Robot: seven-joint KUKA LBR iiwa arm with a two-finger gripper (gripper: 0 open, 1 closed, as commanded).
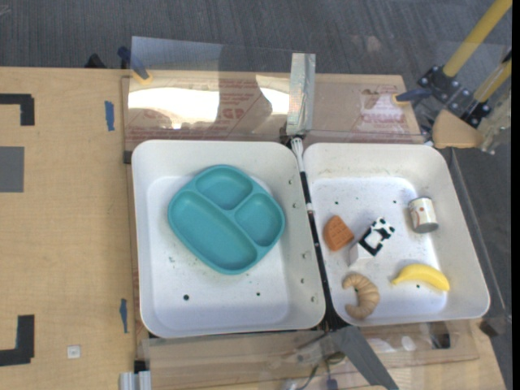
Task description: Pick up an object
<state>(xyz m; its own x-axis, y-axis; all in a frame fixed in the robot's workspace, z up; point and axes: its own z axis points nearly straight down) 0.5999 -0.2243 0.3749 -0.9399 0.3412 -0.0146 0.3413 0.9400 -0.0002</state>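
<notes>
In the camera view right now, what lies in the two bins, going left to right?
Teal divided plate → orange wedge → croissant → black-and-white piece → metal can → banana.

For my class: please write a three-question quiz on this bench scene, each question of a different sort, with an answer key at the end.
1. True or false: the teal divided plate lies in the left bin.
2. Multiple choice: which thing lies nearest the right bin's front edge? A. the small metal can B. the croissant C. the orange wedge
3. Fill in: the yellow thing beside the croissant is a ____.

Key
1. True.
2. B.
3. Banana.
</notes>
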